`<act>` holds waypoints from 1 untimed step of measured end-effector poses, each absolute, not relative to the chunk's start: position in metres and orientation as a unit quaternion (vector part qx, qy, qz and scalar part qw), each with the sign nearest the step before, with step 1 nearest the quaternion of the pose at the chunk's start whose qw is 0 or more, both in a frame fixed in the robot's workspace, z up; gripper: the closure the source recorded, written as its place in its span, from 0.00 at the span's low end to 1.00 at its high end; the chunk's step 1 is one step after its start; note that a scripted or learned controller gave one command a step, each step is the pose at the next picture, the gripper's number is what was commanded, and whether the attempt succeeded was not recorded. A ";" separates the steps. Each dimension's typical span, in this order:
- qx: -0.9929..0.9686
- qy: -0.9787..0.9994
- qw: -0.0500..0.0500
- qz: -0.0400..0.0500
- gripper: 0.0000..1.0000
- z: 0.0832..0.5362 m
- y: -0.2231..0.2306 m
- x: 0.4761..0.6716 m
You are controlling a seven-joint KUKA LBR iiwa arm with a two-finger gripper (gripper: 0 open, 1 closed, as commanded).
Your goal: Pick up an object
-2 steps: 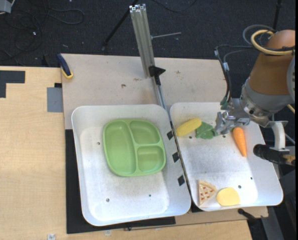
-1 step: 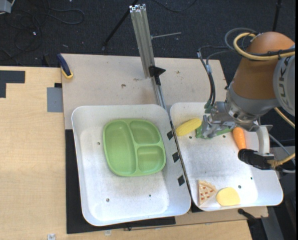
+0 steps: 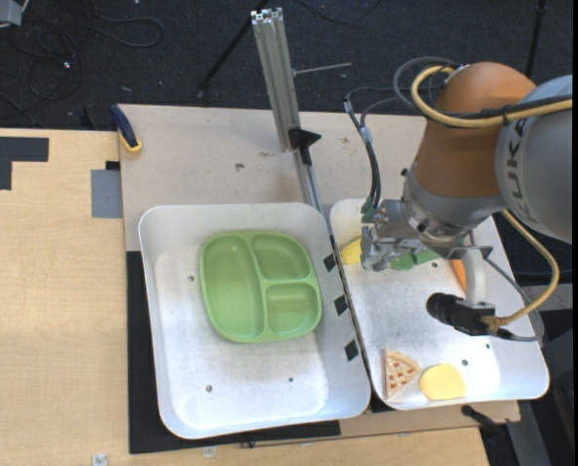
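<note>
**Gripper low in the right bin: risks to the pick**

We see the gripper [image 3: 381,252] beside a yellow object [image 3: 351,252] at the right bin's [image 3: 522,382] left wall; its opening we cannot tell. Crowding that wall, it may jam or knock the object away.

The arm [image 3: 483,153] hides most of a yellow object [image 3: 351,252] and an orange one [image 3: 458,276].

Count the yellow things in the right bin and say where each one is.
2. A yellow round piece lies near the front edge beside the pizza slice; another yellow piece peeks out at the left wall by the gripper. The arm may hide more.
</note>
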State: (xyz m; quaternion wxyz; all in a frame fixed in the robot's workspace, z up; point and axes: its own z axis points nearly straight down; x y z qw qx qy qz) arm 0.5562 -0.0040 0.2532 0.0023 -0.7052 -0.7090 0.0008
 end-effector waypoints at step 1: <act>-0.705 -0.709 0.003 0.001 1.00 0.234 0.050 0.551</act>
